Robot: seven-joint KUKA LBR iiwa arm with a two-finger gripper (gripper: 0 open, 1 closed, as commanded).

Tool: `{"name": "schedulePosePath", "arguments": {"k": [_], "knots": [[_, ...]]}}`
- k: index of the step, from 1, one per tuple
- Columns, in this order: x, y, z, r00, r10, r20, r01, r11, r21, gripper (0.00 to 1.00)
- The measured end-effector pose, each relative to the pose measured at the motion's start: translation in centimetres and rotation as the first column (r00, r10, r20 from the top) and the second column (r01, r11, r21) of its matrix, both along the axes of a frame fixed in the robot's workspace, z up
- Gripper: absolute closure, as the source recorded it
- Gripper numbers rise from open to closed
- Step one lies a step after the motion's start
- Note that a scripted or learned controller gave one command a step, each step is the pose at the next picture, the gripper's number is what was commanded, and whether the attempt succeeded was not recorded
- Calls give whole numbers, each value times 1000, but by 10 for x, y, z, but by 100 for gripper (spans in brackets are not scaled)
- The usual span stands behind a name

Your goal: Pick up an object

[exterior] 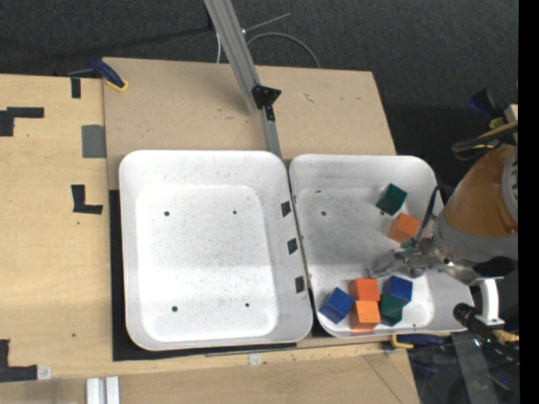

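Note:
The right bin (337, 183) holds several small blocks. A dark green block (391, 198) and an orange block (405, 225) lie near its right wall. At the front lie a blue block (337, 304), two orange blocks (365, 289) (367, 311), another blue block (399, 289) and a green block (391, 310). My gripper (406, 257) is low in the bin, between the single orange block and the front cluster, just above the blue and orange ones. I see no block gripped in it.
The left bin (202, 251) sits beside the right one, with their rims meeting in the middle. A slanted metal pole (240, 49) crosses the bench behind the bins. My arm's orange band (484, 200) overhangs the right bin's right rim.

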State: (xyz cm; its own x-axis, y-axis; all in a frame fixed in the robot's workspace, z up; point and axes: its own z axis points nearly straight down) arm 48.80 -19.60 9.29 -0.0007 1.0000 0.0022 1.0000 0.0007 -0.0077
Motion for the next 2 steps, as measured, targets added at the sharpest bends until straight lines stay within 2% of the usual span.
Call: {"name": "schedulePosePath", "arguments": {"k": [1, 2], "knots": [[1, 0, 13, 1000, 0, 4, 0, 1000, -1, 100], [3, 7, 57, 1000, 1, 10, -1, 1000, -3, 100]]}}
